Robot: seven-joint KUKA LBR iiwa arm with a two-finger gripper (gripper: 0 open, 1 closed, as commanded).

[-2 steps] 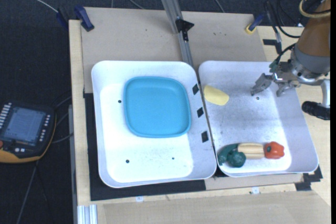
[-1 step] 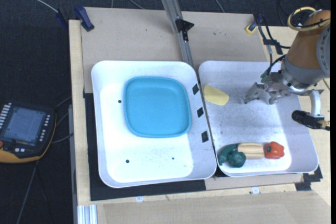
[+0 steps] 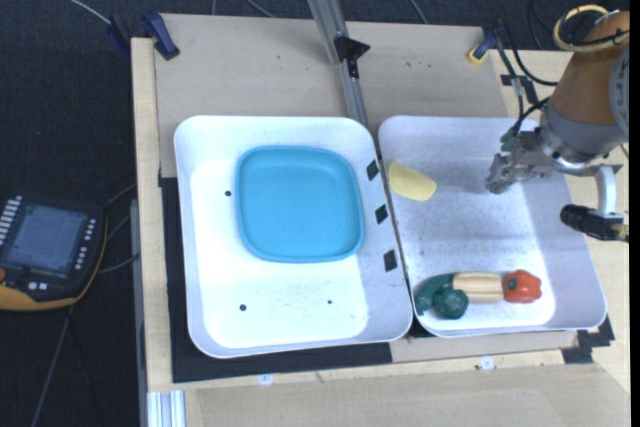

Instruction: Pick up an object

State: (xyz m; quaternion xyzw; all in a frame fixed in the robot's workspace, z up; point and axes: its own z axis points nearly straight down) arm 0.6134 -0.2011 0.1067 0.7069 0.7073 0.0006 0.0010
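Candidate objects all in right bin point(image 3: 560, 245): yellow piece point(image 3: 412, 182) near top-left corner, just beside divider; dark green item point(image 3: 442, 300), tan cylinder point(image 3: 478, 287) and red piece point(image 3: 521, 286) in touching row along front wall. End effector point(image 3: 503, 177) above bin's upper right, well apart from all four, nothing between fingers — open or closed state: cannot tell. Left bin point(image 3: 205, 245) holds blue tray point(image 3: 300, 204). Handheld pendant point(image 3: 45, 250) left of desk point(image 3: 250, 65) on dark floor.

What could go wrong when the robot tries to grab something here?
The end effector hovers over a bare patch of the right bin, so closing here would likely catch nothing. The green toy, tan toy and red toy sit packed together by the bin's near wall, so a grab there might bump the neighbours.
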